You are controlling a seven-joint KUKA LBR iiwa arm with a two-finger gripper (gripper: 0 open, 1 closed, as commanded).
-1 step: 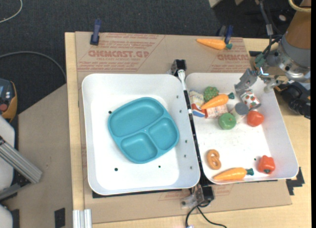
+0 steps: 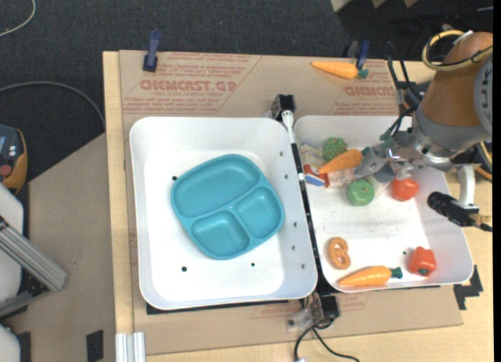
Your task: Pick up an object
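The right bin (image 2: pixel 446 231) holds several toy foods. At its far side lie a green broccoli (image 2: pixel 334 147) and an orange carrot (image 2: pixel 341 163), with a green apple (image 2: pixel 360 192) and a red tomato (image 2: pixel 404 189) just in front. My gripper (image 2: pixel 381 163) hangs low over the far part of this bin, right beside the carrot's right end and between the apple and the tomato. Nothing can be seen held in it. Nearer the front lie a pretzel (image 2: pixel 338 251), a second carrot (image 2: pixel 365 276) and a red pepper (image 2: pixel 422 260).
The left bin (image 2: pixel 153 219) holds a teal divided plate (image 2: pixel 227 206). A small red, white and blue item (image 2: pixel 313 174) lies by the right bin's left wall. A third carrot (image 2: pixel 334 69) rests on the bench behind the bins. The arm's orange band (image 2: pixel 458 78) looms at the right.
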